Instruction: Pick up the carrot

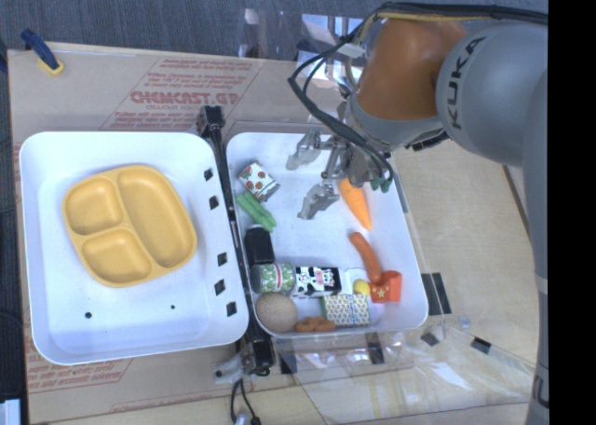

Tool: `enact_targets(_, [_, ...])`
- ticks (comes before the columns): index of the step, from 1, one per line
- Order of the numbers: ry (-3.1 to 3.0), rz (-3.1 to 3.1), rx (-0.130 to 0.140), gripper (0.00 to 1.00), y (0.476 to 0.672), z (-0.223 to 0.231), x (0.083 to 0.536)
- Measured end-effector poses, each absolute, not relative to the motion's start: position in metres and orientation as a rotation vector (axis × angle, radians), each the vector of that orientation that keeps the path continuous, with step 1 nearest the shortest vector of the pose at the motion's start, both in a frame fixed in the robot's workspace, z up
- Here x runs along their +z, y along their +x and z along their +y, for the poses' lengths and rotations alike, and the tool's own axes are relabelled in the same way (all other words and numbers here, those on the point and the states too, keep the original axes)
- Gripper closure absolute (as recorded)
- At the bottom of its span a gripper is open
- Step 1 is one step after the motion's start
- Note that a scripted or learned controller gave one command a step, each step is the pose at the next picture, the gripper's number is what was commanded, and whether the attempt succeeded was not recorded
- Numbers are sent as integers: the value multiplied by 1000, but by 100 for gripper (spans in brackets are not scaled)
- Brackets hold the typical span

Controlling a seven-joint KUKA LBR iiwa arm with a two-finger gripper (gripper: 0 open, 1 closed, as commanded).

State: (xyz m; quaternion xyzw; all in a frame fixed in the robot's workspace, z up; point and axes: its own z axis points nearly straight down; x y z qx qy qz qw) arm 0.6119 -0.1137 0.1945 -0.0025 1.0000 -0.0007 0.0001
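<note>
Could easily close on nothing: gripper [303, 188] hangs low in the right bin [414, 255] with its two fingers spread apart and bare between them, while the carrot [357, 206] lies just beside it on the arm's side, outside the gap, green top tucked under the wrist. Might only nudge the carrot against the bin wall if shut from here. Might also mistake the orange sausage-like piece [367, 256] lying just nearer for the target.

Nearest in the right bin, along the front wall: a beige ball [273, 311], a patterned block [346, 309], a red block [387, 288]. Behind those, a green can [275, 276] touching a cow-print block [321, 279]. Further back, a black piece [258, 246], a green pod [257, 212], then a small printed cube [256, 180].

In the left bin [42, 321], just a yellow divided plate [126, 223], compartments bare. Beneath both bins, the cardboard-covered desk [140, 88].
</note>
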Motion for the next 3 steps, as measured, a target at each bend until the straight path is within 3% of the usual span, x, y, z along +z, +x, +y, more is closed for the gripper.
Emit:
enact_targets(1, [-577,3091,1,0,627,-181,90])
enact_targets(2, [-581,3084,-1,100,630,-179,103])
enact_targets(3, [-97,3134,-2,100,645,-168,147])
